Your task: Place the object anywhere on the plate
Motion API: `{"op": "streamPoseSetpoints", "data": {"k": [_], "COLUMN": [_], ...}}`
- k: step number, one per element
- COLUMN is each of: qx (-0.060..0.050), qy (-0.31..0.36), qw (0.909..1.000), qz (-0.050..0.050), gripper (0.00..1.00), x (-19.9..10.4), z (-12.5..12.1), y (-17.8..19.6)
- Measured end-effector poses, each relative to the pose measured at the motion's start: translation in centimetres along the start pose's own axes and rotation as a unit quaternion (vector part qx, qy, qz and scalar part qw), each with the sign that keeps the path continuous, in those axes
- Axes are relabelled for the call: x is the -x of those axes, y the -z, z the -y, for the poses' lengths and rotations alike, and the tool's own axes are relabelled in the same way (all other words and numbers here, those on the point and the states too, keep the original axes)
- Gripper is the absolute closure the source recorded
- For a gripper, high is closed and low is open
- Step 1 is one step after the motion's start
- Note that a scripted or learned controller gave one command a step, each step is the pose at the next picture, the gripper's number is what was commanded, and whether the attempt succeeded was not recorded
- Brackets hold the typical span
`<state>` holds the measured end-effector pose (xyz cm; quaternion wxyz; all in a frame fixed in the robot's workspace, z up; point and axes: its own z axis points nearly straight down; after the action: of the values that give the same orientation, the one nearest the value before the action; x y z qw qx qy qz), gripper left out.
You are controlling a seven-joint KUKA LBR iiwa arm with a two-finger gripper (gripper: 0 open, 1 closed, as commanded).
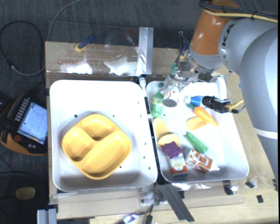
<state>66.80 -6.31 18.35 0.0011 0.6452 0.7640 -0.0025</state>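
While my claw [170,85] hangs over the upper left corner of the right bin [233,162], the plate [96,145] I have to reach lies down and to the left of it, in the middle of the left bin [60,90], across the wall where the 2 bins meet. I cannot tell what my claw is doing: it is too small and cluttered here to read, and I see nothing clearly caught in it. Just beside and below it sits a green bottle [157,105], which I judge the nearest candidate for the pick; it lies roughly upright in the frame, along the bin's left wall. Further right are an orange carrot-like piece [206,115], a green stick [196,142], a purple packet [172,150] and a small carton [199,161]. The plate is yellow with 3 hollows, and nothing rests on it yet.
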Motion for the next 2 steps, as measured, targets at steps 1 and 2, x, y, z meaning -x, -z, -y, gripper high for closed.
{"op": "streamPoseSetpoints", "data": {"k": [1, 2], "qx": [0.001, 0.001], "qy": [0.094, 0.198], "qw": [0.9955, 0.9802], "qz": [-0.002, -0.003], "gripper": [1.0, 1.0], "x": [-7.0, -16.8], "z": [1.8, 2.3], "y": [1.3, 2.5]}}
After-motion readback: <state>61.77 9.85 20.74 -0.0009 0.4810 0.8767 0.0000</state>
